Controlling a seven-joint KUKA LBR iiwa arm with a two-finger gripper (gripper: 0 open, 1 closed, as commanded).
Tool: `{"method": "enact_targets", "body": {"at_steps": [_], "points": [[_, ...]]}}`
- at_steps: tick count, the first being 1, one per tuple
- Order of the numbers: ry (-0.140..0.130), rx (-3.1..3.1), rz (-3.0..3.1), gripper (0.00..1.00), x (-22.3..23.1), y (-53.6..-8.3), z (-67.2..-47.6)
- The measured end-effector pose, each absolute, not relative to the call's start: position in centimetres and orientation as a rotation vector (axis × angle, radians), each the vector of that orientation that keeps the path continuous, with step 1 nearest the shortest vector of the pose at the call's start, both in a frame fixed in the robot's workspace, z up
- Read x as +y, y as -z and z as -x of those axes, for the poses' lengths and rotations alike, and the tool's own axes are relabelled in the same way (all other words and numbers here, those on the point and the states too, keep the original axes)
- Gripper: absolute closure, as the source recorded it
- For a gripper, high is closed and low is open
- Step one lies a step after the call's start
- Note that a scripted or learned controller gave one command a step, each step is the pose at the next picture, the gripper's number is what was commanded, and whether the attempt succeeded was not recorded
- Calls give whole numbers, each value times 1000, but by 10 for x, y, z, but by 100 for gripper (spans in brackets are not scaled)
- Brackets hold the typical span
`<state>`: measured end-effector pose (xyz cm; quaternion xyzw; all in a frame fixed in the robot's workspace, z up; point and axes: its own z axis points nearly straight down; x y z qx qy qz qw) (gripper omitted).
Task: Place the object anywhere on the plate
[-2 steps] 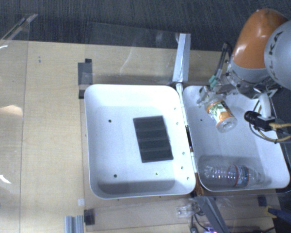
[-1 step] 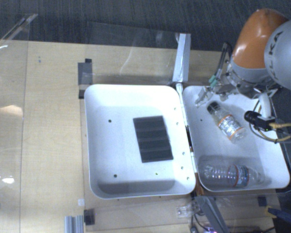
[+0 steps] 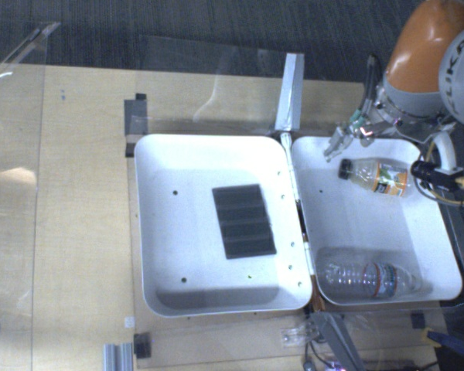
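Note:
A dark ribbed rectangular plate (image 3: 244, 221) lies flat in the middle of the left bin (image 3: 162, 284). In the right bin (image 3: 441, 265), a small bottle (image 3: 375, 176) with a black cap and yellow label lies on its side near the back. A clear water bottle (image 3: 369, 278) with a blue label lies along the front wall. My gripper (image 3: 339, 145) hangs over the back left corner of the right bin, just left of the small bottle's cap. It stands open with nothing between its fingers.
The grey arm with its orange band (image 3: 425, 45) reaches in from the upper right. Cables (image 3: 445, 180) hang beside the right bin's far edge. A metal post (image 3: 289, 91) rises behind the seam between the bins.

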<state>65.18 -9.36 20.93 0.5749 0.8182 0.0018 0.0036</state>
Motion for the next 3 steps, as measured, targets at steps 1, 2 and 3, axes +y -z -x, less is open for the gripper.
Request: {"method": "enact_targets", "body": {"at_steps": [1, 2, 3], "points": [[-7, 2676, -1634, 0, -31, -186, -649], [-6, 2666, -1655, 0, -3, -186, -587], [-6, 2714, -1577, 0, 57, -185, -534]]}}
